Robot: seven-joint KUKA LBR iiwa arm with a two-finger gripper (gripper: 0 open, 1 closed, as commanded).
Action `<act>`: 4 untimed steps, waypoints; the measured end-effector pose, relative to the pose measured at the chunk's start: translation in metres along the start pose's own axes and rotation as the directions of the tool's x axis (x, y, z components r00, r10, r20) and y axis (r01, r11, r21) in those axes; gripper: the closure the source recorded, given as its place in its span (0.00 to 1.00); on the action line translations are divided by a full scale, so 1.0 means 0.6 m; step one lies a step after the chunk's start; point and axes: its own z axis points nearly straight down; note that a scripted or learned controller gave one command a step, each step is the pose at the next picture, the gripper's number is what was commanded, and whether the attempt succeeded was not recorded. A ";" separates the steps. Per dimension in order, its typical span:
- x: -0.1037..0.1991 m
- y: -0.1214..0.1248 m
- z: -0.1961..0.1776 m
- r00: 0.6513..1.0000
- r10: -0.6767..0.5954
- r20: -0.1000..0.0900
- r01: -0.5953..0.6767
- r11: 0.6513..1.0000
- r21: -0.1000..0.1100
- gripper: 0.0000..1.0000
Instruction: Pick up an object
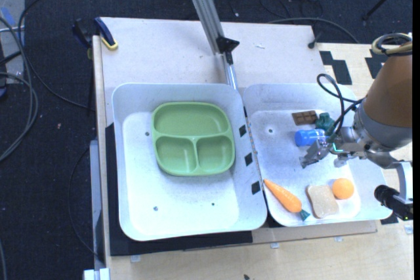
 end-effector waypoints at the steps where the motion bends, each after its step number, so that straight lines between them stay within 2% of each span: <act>1: 0.000 0.000 0.000 1.000 0.000 0.000 0.000 1.000 0.000 0.00; 3: 0.002 0.026 0.167 1.000 0.001 -0.001 -0.001 1.000 0.003 0.00; 4: 0.002 0.027 0.209 1.000 0.001 0.001 -0.001 1.000 -0.004 0.00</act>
